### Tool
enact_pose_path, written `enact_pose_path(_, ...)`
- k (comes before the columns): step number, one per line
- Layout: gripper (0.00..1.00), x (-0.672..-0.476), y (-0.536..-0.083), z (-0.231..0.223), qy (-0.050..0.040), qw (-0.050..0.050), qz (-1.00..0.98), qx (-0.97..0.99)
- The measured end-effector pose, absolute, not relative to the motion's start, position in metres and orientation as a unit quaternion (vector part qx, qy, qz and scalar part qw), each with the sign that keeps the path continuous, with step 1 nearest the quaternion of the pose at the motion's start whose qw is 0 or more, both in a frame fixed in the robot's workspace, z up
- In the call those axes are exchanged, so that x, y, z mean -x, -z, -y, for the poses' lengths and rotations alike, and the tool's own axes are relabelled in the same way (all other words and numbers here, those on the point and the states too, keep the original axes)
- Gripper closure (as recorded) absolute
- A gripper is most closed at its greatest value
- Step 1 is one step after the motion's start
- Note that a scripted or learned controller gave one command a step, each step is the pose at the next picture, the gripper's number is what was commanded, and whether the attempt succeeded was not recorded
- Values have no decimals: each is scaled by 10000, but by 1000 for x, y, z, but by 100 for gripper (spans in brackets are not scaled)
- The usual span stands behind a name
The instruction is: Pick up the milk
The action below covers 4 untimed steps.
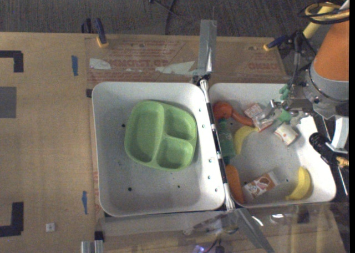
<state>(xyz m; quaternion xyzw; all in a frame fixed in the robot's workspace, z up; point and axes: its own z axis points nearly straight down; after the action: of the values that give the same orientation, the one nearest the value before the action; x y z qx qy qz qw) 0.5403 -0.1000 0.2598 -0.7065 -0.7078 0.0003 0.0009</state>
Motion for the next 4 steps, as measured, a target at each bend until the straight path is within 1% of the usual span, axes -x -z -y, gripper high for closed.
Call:
enact_pose_path(1,0,-509,-97,119,3,-3,6892,7246)
enact_pose_path(2,0,-479,-117,135,-3,17,6803,7329)
enact_pose_path(3,0,-479,-93,109,-4,18,7098,7044)
enact_pose_path(4,0,-482,-89,116,27,-9,7229,6910)
